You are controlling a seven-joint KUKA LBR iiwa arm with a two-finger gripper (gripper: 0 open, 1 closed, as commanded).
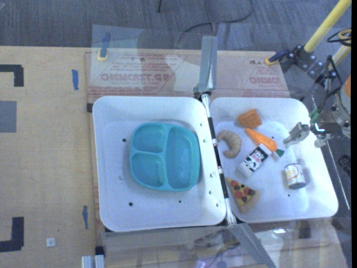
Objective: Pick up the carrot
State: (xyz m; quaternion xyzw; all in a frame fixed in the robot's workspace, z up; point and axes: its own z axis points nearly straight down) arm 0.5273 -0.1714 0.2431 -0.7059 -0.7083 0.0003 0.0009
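While the carrot [262,139] lies slantwise in the right bin [323,205], between an orange cracker [249,118] and a small milk carton [254,160], the gripper [298,132] hangs just to its right, apart from it; its fingers grasp nothing, though how far they are parted I cannot tell. A croissant [230,142], a tin can [294,175] and a pizza slice [243,192] share that bin; a blue divided plate [165,156] sits in the left bin [111,121].

Two white bins sit mid-frame. The left bin [111,205] holds a blue divided plate [165,156]. The right bin [321,200] holds a carrot [262,139] at its centre, a cracker [250,118] above it, a croissant [230,142], a milk carton [254,161], a pizza slice [243,193] and a can [294,175]. The gripper [295,133] hangs just right of the carrot, apart from it.
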